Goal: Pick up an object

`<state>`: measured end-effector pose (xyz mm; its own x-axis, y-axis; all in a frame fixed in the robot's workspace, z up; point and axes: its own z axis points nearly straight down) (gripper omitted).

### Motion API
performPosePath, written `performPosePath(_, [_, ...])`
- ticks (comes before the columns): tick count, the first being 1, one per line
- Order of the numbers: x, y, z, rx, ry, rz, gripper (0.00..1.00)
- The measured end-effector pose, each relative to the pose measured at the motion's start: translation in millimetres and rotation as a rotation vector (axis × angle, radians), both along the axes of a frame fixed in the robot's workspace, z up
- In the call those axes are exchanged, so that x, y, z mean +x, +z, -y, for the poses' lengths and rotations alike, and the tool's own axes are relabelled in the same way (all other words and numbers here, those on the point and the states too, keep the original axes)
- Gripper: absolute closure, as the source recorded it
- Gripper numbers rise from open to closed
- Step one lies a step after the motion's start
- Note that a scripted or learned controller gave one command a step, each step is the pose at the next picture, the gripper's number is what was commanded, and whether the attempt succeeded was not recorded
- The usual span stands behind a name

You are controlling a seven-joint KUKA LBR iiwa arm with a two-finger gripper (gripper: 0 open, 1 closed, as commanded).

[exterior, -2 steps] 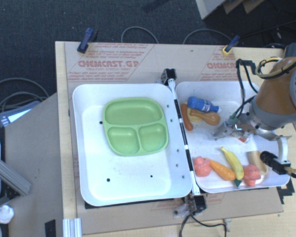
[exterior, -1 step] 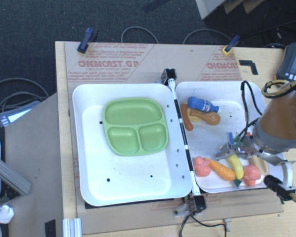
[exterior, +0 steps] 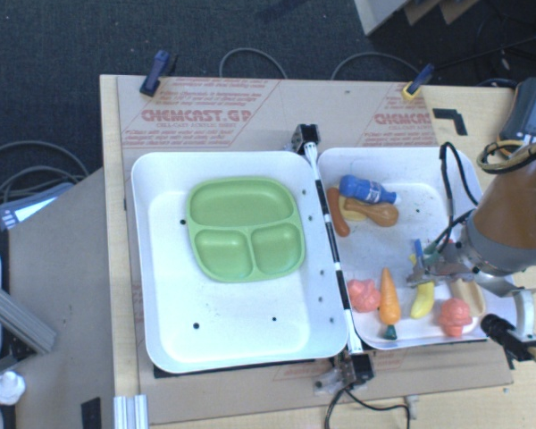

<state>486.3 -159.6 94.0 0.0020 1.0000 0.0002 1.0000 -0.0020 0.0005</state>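
**Desk:** What sits where on the bench?

**Photographer:** Two shallow white bins lie side by side on a brown board. The left bin (exterior: 161,329) carries a green divided plate (exterior: 246,228), three compartments, lying flat toward the bin's upper half. The right bin (exterior: 375,161) holds the toys.

**Desk:** Name them.

**Photographer:** Near the top, a blue bottle (exterior: 366,189) lies on its side, just above a tan piece shaped like a drumstick (exterior: 373,211), with an orange-brown sausage (exterior: 339,214) close to the bin's left wall. Lower down, a pink lumpy toy (exterior: 364,296) rests beside a toy carrot (exterior: 389,298), green tip pointing toward the near rim. A yellow banana-like piece (exterior: 422,300) lies just right of the carrot, and a pink-orange round fruit (exterior: 455,316) sits near the bin's lower right corner.

**Desk:** And the arm?

**Photographer:** The arm (exterior: 509,217) reaches in from the right, its orange band over the right bin's edge. The gripper (exterior: 429,264) hangs low in the bin, just above the yellow piece and right of the carrot. Whether its fingers are apart or together, I cannot tell; the wrist hardware crowds that spot. Nothing is visibly lifted.

**Desk:** Anything on the rim?

**Photographer:** A blue clamp (exterior: 155,72) and a yellow clamp (exterior: 418,80) grip the board's far edge.
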Motion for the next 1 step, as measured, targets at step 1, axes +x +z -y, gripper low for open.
performPosePath(1, [-3.9,90.7,-86.8,0.000,0.003,0.000,1.00])
